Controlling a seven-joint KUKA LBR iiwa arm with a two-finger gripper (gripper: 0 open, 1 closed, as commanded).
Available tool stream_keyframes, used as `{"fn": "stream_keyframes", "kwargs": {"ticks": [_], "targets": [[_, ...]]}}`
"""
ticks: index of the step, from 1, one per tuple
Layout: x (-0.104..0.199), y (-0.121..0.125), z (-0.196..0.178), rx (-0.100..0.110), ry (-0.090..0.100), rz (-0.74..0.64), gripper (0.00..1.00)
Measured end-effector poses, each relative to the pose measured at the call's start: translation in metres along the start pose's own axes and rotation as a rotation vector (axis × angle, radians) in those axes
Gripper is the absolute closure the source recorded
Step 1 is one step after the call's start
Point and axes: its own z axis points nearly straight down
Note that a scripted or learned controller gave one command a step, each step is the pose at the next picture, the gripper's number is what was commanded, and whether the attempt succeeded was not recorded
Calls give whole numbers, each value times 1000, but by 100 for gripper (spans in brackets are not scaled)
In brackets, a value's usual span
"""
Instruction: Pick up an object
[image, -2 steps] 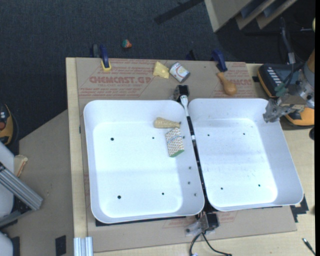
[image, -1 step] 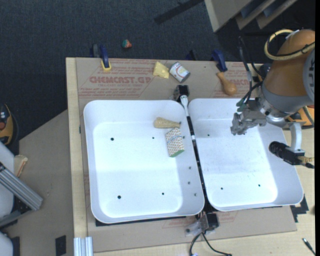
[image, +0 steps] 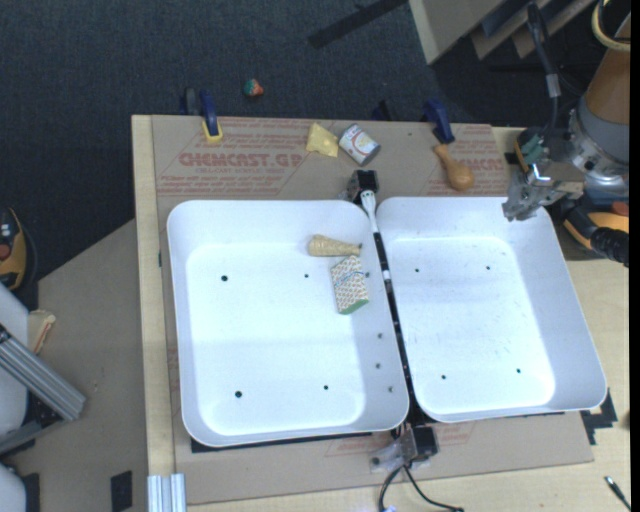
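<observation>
Two objects lie in the left bin near its right wall: a tan cone-shaped piece and, just below it, a small patterned green-and-white packet. My gripper hangs at the far right corner of the right bin, over its rim, well away from both objects. Nothing shows between its fingers.
On the board behind the bins lie a yellow wedge, a small white box and a wooden-handled tool. Blue clamps hold the board's far edge. A black brush rests at the seam between the bins.
</observation>
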Motion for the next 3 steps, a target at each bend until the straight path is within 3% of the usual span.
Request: {"fn": "stream_keyframes", "kwargs": {"ticks": [1,2,3], "targets": [[-81,-18,-66,2,-3,6,100],[-54,-15,3,19,7,-1,100],[-97,-71,-19,14,3,6,100]]}}
